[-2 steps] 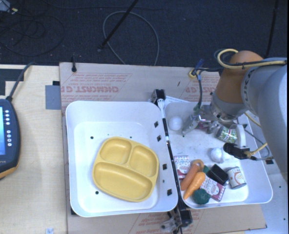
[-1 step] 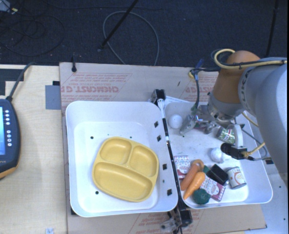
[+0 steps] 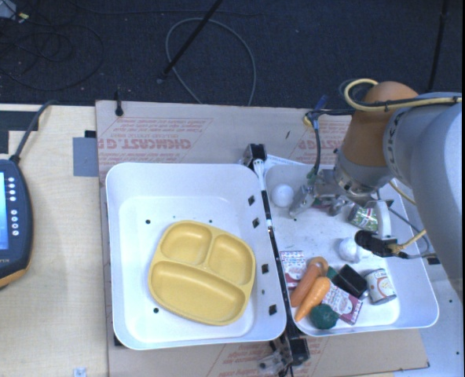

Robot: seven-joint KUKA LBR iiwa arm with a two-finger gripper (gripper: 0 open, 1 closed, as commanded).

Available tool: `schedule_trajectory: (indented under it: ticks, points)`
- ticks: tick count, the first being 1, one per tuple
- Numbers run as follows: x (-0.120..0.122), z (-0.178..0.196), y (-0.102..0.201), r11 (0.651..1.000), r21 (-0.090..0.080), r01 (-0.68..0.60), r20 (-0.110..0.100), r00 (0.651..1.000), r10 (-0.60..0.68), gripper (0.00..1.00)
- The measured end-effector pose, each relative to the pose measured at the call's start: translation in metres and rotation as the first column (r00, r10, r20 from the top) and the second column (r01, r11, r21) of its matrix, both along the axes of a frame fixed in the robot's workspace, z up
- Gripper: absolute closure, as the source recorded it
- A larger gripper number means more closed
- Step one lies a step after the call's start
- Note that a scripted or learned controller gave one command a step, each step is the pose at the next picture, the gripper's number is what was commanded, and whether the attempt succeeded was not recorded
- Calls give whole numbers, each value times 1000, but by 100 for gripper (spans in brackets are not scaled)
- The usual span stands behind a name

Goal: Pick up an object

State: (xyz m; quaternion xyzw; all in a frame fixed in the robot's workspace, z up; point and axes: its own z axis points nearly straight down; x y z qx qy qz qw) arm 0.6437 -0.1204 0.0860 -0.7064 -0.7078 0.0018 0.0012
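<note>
Both white bins (image 3: 130,210) look like smooth, slightly shiny plastic. The yellow tray (image 3: 203,272) looks like smooth matt plastic. Flat brown cardboard (image 3: 177,136) with red print is seen under the bins. The bench top (image 3: 52,305) looks like pale wood. The orange carrots (image 3: 311,285) look smooth and plastic.

A cardboard-covered bench (image 3: 177,132) bears two white bins (image 3: 130,210) side by side and a pendant (image 3: 1,222).
</note>
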Motion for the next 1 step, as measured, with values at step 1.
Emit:
schedule_trajectory:
  ticks: [1]
  points:
    - [0, 8, 1, 1000, 5, -1, -4, 1000, 1, 100]
